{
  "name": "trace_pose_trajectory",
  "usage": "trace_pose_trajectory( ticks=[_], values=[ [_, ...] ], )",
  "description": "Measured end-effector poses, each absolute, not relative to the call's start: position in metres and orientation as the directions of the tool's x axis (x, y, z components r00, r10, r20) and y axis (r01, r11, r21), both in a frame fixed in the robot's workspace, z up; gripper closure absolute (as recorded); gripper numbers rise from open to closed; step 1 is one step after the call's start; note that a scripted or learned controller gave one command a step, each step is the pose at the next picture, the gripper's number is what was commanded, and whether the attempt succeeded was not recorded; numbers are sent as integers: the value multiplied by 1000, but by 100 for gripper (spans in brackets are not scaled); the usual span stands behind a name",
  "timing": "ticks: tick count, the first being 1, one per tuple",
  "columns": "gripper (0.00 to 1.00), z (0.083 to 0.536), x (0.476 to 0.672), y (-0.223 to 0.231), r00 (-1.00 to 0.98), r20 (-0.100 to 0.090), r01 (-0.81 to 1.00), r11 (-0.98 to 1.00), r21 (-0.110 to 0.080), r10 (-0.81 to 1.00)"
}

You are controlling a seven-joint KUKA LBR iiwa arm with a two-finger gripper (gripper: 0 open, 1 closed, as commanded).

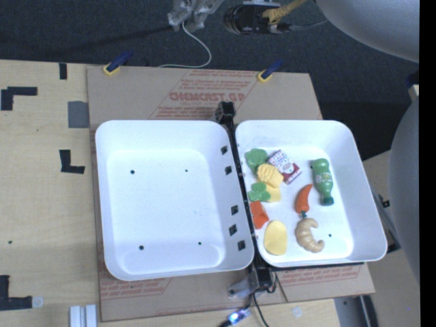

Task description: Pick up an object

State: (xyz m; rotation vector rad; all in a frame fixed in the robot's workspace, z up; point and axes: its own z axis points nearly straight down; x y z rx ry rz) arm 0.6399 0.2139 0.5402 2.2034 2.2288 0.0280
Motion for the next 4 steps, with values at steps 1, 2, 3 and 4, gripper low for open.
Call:
trace_pose_trajectory(
  ticks=[1,2,3,4],
  values=[
    [100,496,560,235,-7,-1,1000,7,-7,1000],
    [100,536,632,232,0,0,1000,0,5,1000],
    [100,534,670,233,0,-1,1000,0,1,1000],
    [100,321,641,208,1,-7,1000,-1,-18,1000]
  ],
)
